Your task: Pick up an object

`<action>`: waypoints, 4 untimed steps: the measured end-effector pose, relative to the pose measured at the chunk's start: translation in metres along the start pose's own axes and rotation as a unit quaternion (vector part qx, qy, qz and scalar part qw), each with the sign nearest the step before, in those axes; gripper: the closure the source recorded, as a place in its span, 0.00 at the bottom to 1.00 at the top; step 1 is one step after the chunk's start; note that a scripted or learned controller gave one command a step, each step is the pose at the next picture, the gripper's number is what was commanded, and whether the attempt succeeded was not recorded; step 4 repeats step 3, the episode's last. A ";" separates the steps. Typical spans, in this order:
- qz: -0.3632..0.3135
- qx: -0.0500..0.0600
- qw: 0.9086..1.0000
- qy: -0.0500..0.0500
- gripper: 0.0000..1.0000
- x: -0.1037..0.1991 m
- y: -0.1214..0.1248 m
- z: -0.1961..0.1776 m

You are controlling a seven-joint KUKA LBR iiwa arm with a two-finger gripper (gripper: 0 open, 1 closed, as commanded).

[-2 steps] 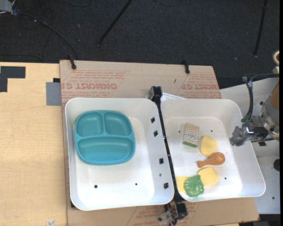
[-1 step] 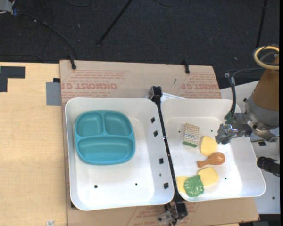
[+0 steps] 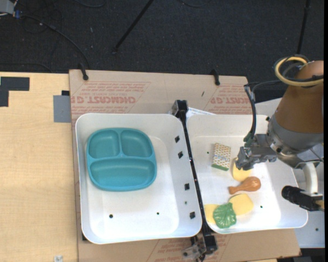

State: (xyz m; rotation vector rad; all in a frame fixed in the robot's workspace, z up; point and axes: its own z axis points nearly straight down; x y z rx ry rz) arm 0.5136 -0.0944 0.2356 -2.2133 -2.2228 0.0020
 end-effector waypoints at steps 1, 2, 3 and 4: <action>0.000 0.001 1.000 0.000 1.00 0.058 -0.011 0.003; 0.000 0.001 1.000 0.000 1.00 0.112 -0.012 0.016; 0.000 0.000 1.000 -0.001 1.00 0.168 -0.015 0.005; 0.000 0.000 1.000 -0.001 1.00 0.168 -0.015 0.005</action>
